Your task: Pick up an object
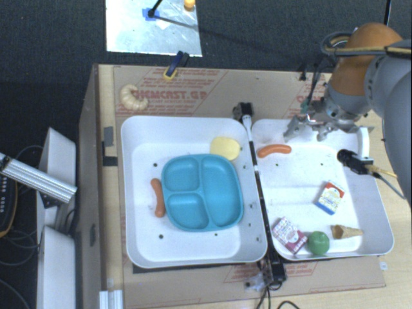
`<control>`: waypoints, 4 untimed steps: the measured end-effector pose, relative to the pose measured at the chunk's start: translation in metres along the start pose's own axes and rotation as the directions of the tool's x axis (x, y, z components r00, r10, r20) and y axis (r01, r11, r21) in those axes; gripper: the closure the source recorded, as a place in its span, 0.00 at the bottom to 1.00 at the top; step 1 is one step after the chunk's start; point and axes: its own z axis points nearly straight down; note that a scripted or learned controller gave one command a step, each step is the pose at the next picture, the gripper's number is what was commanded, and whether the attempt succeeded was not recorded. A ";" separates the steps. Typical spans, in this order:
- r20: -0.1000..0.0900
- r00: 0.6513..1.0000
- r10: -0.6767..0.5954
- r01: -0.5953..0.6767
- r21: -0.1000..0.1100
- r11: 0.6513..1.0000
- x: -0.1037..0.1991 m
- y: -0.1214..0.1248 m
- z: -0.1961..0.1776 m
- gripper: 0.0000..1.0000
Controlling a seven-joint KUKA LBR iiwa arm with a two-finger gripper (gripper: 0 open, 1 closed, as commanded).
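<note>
the gripper (308, 129) hangs above the right bin's (380, 219) far edge, and i cannot tell its state. the nearest object, an orange sausage (274, 150), lies just beside it. this looks like the approach step; next it must descend onto the sausage.

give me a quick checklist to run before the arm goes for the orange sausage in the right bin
1. Sausage exposed, nothing lying on it: ok.
2. Gripper near the target, above the right bin's far end: ok.
3. Fingers open enough to straddle it: cannot tell.
4. Gripper free of any object: cannot tell.
5. Room on the divider side: not ok, sausage lies close to the bins' shared wall.
6. Neighbours such as the small carton well apart from the sausage: ok.
</note>
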 end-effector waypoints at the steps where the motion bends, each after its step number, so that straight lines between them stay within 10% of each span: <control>1: 0.000 1.000 0.000 0.000 -0.005 1.000 0.030 -0.004 0.034 0.00; 4: 0.001 1.000 0.000 0.000 -0.002 1.000 0.042 0.001 0.033 0.00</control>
